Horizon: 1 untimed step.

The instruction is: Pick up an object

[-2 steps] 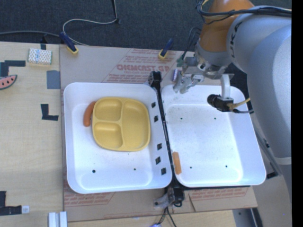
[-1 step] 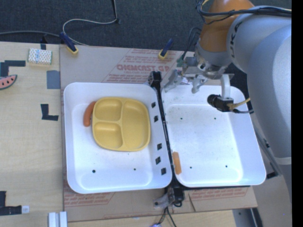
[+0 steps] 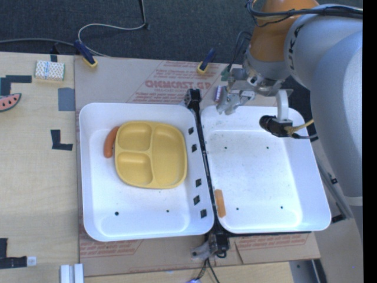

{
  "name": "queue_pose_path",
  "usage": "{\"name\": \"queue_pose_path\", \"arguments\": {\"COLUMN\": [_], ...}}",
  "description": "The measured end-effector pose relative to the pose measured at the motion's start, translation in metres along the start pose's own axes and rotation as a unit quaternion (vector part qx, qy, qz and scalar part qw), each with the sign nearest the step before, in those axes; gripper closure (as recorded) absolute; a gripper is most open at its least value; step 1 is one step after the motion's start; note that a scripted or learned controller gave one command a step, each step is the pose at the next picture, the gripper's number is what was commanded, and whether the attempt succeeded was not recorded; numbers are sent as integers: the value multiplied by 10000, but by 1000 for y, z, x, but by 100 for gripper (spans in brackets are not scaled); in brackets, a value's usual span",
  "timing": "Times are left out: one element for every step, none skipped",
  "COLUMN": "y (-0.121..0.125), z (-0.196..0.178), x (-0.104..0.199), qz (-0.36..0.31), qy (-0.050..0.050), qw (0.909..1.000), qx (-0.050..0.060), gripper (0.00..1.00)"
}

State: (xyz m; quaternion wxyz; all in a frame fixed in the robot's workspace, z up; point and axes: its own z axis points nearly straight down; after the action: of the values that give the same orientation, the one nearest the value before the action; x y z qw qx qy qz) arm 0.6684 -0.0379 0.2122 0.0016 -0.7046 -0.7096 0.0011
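A yellow divided plate [image 3: 150, 154] lies in the left bin [image 3: 141, 223]. A small orange-red sausage shape [image 3: 109, 142] rests against the plate's left edge. In the right bin [image 3: 277, 211] a small orange piece [image 3: 220, 203] lies against the left wall, near the front. My gripper [image 3: 227, 104] hangs over the far left corner of the right bin, close to the divider between the bins. It is well away from the orange piece and from the plate. I see nothing held under it.
The grey arm with its orange band [image 3: 283, 10] reaches in from the upper right. A black fitting with a cable [image 3: 277, 125] hangs over the right bin's far side. Blue clamps [image 3: 85, 52] and tape marks sit on the bench beyond the bins.
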Motion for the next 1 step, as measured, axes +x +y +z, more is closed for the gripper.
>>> {"name": "queue_pose_path", "arguments": {"y": [0], "z": [0], "x": [0], "qz": [1], "qy": [-3], "qw": [10000], "qx": [1], "gripper": [0]}}
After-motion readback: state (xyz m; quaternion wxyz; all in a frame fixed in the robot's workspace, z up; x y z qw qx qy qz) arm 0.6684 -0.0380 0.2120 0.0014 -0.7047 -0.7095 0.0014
